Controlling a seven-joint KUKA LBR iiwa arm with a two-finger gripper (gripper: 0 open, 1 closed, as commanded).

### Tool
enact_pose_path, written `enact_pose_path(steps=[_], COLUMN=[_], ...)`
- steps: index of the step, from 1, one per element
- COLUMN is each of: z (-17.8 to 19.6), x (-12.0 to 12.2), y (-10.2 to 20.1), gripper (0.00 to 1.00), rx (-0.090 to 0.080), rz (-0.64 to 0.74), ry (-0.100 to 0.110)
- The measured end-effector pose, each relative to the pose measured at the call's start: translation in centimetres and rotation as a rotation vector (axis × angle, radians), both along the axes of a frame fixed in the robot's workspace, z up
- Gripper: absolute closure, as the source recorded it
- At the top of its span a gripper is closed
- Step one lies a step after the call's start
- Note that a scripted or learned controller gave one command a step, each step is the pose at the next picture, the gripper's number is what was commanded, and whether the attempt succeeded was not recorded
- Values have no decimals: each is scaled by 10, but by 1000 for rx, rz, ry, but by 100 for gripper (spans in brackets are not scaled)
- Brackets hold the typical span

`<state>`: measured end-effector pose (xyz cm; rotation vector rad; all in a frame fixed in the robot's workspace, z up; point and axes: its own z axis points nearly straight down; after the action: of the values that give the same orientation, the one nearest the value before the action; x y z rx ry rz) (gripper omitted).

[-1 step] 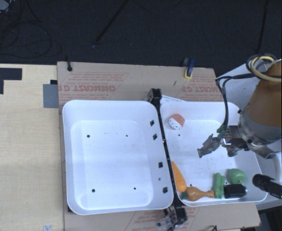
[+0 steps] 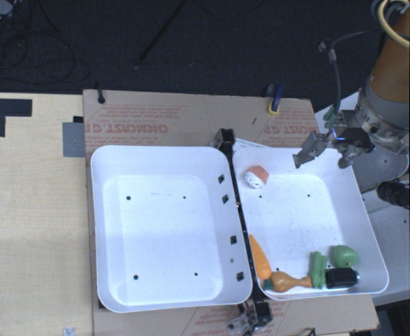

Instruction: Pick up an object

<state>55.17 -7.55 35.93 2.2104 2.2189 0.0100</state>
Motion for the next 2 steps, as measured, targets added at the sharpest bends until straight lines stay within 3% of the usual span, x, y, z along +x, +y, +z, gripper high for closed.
enact_pose_path(steps=[1, 2], z=[128, 181], x=[-42, 69], y=[-108, -133], gripper=[0, 0], rx=[-6, -3], rz=[-14, 0], ry=[-1, 3])
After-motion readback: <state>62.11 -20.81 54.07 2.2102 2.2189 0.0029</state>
